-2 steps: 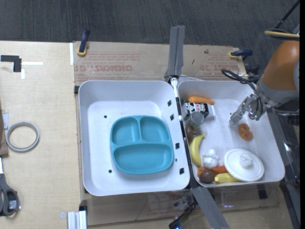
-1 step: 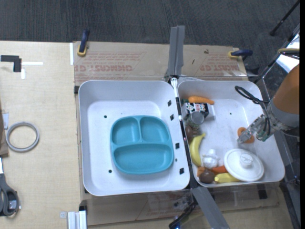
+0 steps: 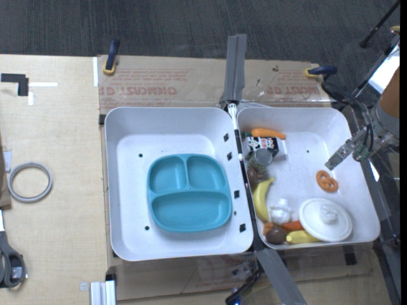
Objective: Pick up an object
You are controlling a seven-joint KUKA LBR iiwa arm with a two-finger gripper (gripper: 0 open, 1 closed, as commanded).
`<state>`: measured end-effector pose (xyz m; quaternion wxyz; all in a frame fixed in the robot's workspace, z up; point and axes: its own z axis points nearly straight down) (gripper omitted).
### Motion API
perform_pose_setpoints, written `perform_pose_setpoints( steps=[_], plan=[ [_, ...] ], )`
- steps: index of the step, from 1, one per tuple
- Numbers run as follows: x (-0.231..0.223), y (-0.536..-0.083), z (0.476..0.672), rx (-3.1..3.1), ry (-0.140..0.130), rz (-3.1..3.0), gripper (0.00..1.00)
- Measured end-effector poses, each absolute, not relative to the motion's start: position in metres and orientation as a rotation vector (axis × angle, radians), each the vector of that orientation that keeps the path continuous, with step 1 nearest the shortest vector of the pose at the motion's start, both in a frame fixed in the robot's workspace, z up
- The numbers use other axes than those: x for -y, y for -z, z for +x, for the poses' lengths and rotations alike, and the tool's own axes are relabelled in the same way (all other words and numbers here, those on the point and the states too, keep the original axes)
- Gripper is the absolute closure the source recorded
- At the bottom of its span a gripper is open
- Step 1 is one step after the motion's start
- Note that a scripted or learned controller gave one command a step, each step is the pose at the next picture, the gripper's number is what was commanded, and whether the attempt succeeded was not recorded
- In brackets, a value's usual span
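Pretzel (image 3: 327,182) lies flat on the right bin (image 3: 305,122) floor, near its right wall, just above the white lid (image 3: 325,219). Gripper (image 3: 336,159) hangs just above-right of the pretzel, apart from it, pinching nothing; whether its claw is spread or pressed together I cannot tell. Along the bin's left side: carrot (image 3: 268,133), small printed box (image 3: 262,145), banana (image 3: 261,197), more small food pieces at bottom. Left bin (image 3: 127,132) holds a blue divided plate (image 3: 189,192).

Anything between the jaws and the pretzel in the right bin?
Nothing visible. The gripper hangs just above and right of the pretzel, with bare bin floor around it. The white lid sits below it, apart.
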<state>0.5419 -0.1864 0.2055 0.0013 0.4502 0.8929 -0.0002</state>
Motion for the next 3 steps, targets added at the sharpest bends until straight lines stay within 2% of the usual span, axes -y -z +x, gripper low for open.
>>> perform_pose_setpoints(
  steps=[1, 2, 3],
  plan=[
    [0.140, -0.110, 0.494, -2.837, 0.000, 1.351, 1.00],
    [0.140, -0.110, 0.494, -2.837, 0.000, 1.351, 0.00],
    [0.144, -0.092, 0.592, -2.849, 0.001, 1.318, 0.00]
  ],
)
